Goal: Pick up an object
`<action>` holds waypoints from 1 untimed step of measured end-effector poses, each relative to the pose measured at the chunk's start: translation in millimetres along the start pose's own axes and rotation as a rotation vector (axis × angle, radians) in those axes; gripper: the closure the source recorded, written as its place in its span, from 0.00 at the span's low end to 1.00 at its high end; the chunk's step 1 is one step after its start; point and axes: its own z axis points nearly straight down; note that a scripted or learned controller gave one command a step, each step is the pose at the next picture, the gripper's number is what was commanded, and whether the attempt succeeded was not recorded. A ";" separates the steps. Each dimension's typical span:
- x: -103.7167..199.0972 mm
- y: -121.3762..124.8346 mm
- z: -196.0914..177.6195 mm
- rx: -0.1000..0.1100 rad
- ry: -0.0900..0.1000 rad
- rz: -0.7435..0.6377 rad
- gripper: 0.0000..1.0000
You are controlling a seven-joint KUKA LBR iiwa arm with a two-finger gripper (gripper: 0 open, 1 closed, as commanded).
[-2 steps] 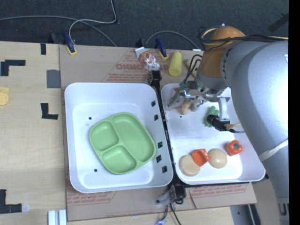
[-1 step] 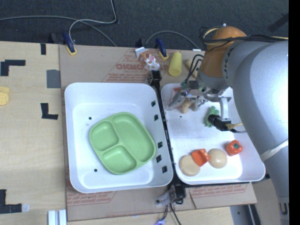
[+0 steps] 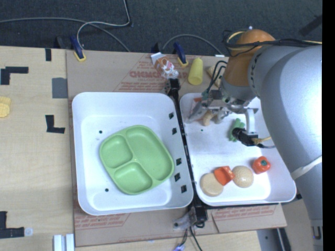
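Gripper [image 3: 201,113] is low in the right bin [image 3: 209,150], at its back left corner, close to the divider btw the two bins. Arm [image 3: 293,98] comes in from the right and covers the bin's right side. Can't tell how far the gripper is open, nor whether it has hold of anything; the view from above is too cluttered there.

Nearest object: a small tan piece [image 3: 208,121] on the bin floor, right at the gripper's tip, touching or just beside it, can't tell which. A small green piece [image 3: 237,123] lies a bit further right, near the wrist.

Other objects sit at the front of the same bin, well apart from the gripper:
- red toy veg w/ green top [image 3: 261,164], front right
- rounded tan roll [image 3: 243,176], just left of it
- orange-red piece [image 3: 223,175], touching the roll's left side
- flat tan disc [image 3: 211,184], front left, partly under the orange-red piece

Left bin [image 3: 84,103] holds a green three-compartment plate [image 3: 136,158], lying flat and turned at an angle, approx. centre.

Outside the bins, on the cardboard behind the right one: a yellow cylinder-like thing [image 3: 195,71], and left of it a small red-and-white packet [image 3: 165,65].
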 end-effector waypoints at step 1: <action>4.0 0.4 -0.1 -0.004 -0.003 0.001 0.00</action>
